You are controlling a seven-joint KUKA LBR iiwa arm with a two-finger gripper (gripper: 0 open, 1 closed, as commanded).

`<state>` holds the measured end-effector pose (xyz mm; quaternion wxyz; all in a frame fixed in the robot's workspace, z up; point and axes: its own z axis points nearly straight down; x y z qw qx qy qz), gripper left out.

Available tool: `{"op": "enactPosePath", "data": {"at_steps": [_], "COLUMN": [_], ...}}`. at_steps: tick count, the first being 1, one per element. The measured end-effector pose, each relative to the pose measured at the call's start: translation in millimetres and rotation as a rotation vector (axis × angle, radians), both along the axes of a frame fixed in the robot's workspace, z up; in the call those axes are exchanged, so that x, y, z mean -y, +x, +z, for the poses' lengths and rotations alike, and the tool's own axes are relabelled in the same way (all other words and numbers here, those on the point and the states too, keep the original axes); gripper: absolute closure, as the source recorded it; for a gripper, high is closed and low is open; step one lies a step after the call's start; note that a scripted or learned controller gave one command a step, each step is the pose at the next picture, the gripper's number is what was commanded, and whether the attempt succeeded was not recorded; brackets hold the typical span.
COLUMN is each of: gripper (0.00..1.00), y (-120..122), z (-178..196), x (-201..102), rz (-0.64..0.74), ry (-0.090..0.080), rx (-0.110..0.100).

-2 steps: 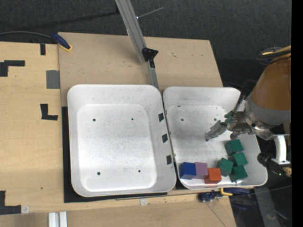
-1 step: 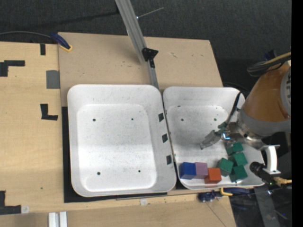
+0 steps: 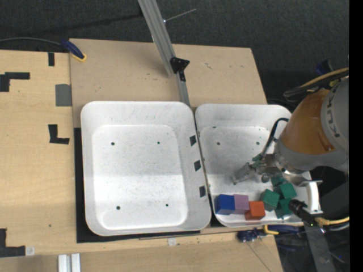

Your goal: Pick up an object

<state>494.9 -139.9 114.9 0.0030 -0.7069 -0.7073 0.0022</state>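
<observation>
Several small blocks lie along the front edge of the right bin (image 3: 238,123): a blue block (image 3: 225,203), a purple block (image 3: 241,202), an orange block (image 3: 256,209) and two green blocks (image 3: 271,199) (image 3: 286,189). My gripper (image 3: 243,174) is low over the bin floor, just above and behind the purple and orange blocks and left of the green ones. It appears to touch none of them. The wrist and the orange-banded arm (image 3: 309,132) hide the bin's right side.
The left bin (image 3: 136,169) lies beside the right one, with a raised rim between them. A slanted metal bar (image 3: 161,33) runs from the top down to the bins' back edge. The wooden bench surrounds both bins.
</observation>
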Motion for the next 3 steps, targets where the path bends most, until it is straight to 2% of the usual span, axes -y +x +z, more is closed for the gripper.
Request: {"op": "enactPosePath", "data": {"at_steps": [1, 2, 3], "gripper": [1.0, 1.0, 1.0], "y": [1.0, 12.1, 8.0], "z": [12.5, 67.9, 113.6], "x": [-0.9, -0.2, -6.3], "rz": [0.001, 0.001, 0.002], "ry": [0.001, -0.002, -0.002], "rx": [0.003, 0.012, 0.011]}}
